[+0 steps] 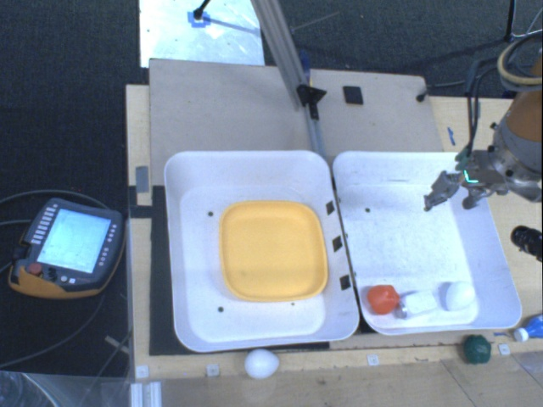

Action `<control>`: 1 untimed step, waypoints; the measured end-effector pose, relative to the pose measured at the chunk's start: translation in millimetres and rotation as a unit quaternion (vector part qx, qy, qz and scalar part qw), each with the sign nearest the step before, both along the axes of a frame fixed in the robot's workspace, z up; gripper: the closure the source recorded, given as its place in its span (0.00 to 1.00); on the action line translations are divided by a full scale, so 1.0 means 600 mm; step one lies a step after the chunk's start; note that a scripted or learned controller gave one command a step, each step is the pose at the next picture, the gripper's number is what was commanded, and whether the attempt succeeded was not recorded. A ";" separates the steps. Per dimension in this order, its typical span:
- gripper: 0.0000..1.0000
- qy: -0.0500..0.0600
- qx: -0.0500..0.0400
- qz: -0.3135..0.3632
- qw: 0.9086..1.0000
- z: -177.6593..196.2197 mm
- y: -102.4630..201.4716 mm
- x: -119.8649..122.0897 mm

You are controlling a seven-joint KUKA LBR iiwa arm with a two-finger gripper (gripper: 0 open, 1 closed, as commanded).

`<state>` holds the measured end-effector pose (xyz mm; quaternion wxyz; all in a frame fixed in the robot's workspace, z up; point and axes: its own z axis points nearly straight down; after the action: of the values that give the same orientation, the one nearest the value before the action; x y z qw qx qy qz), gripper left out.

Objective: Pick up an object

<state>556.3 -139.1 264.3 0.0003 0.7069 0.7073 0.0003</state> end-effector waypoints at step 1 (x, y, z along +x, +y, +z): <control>0.00 0.000 0.000 0.000 1.000 0.000 0.000 0.000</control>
<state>556.3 -139.1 264.3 0.0003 0.7069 0.7073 0.0003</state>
